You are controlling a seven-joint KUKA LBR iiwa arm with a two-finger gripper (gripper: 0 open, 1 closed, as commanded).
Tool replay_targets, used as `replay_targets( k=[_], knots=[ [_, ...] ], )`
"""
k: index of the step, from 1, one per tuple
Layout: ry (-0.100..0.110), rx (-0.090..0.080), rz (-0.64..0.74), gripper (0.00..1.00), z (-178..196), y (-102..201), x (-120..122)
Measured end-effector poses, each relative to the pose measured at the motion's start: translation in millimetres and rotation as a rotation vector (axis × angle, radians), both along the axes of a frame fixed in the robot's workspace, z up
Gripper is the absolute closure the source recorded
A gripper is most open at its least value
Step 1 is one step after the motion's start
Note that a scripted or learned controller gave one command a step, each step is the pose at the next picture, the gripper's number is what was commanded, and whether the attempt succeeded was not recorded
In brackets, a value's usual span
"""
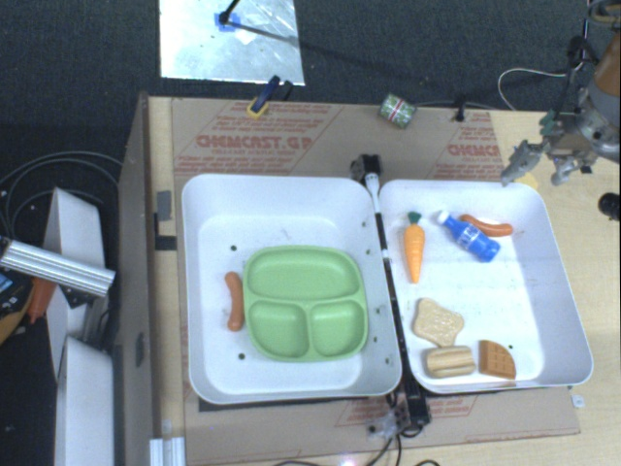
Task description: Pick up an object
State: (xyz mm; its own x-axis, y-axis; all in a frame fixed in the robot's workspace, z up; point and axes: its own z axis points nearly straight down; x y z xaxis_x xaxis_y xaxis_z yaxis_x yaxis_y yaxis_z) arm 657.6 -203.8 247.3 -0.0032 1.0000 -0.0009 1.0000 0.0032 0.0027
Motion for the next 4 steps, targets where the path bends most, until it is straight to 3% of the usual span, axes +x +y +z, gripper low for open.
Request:
replay_targets(
  k=[1,2,3,4],
  knots=[
    [0.003,0.002,0.002,0.0,-91,41,11],
    [0.002,0.002,0.001,0.0,-163,112,11],
    [0.002,0.0,-0.002,0.0,-163,116,-2],
    [-0.001,0.0,-0.001,1.0,-152,116,-1]
  ],
)
